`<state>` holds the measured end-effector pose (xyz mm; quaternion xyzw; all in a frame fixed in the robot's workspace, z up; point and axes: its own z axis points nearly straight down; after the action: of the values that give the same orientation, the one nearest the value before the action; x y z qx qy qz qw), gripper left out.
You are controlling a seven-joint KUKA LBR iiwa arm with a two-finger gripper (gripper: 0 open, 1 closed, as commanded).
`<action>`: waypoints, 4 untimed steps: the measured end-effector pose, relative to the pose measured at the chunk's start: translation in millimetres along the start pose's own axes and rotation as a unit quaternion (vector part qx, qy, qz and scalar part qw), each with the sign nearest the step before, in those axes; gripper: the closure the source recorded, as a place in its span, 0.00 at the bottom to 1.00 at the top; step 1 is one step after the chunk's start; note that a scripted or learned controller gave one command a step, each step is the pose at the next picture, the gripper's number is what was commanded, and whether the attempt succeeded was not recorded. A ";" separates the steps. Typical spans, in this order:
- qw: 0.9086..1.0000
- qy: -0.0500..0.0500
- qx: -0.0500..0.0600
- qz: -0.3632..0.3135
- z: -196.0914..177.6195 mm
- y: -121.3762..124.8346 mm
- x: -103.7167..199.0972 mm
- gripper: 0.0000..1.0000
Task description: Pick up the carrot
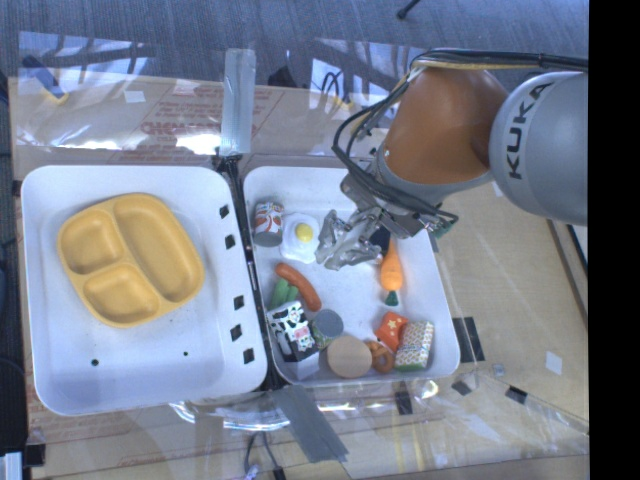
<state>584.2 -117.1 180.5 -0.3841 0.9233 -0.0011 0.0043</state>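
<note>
Camera view, starting at the lower edge of the frame: the right bin (440, 353) has a crowd of toy food along its near wall, with a tan egg-shaped piece (348, 357), a red piece (392, 329), a speckled block (416, 345) and a cow-patterned carton (290, 330) packed close together. Just above them a sausage (298, 285) lies at a slant beside a green piece (282, 294). Toward the right of centre the carrot (391, 271) stands lengthwise, orange body uppermost in the frame, dark green top pointing down. The gripper (347, 244) hangs just to its left, metal fingers (337, 251) near the carrot but not around it. Whether those fingers are spread or pressed together I cannot tell from this angle. Higher still sit a fried egg (301, 234) and a small can (267, 222). Filling the left of the frame is the left bin (40, 368), which holds a yellow divided plate (130, 258).

For a clean pick, I judge the gripper should shift right until it straddles the carrot's orange body, fingers across the narrow width, then descend. The carrot lies apart from its neighbours, so crowding looks a small risk.
</note>
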 end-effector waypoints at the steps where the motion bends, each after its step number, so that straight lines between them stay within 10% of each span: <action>1: 0.994 0.002 0.000 0.112 -36.3 -16.0 42.9 1.00; 2: 0.994 0.002 -0.001 0.112 -35.6 -15.6 42.7 0.00; 4: 1.000 0.004 -0.005 0.013 89.1 -57.5 70.2 0.00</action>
<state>576.3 -207.3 91.2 -0.3722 0.9281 0.0017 -0.0012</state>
